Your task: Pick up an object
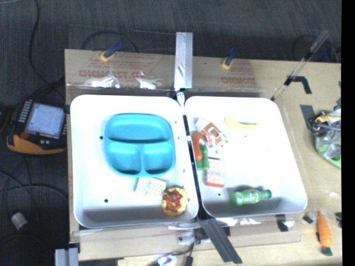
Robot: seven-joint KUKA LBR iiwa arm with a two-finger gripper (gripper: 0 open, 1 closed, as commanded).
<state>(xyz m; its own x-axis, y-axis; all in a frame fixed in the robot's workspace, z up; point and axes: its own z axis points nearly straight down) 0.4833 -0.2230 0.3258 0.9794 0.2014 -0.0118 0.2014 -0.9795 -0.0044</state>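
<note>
Since the arm's end effector isn't anywhere over the bins, so its state can't be told, the green bottle (250, 196) looks like the easy pick, lying long-axis left-to-right at the right bin's (288, 148) near edge.

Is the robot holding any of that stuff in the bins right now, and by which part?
Nothing looks held. The green bottle, the yellow banana and the blue tray all lie loose in the white bins, with no jaws on them.

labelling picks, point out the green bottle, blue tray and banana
green bottle (250, 196), camera view, middle of its body
blue tray (140, 143), camera view, central ridge between compartments
banana (240, 123), camera view, middle of the fruit
</note>
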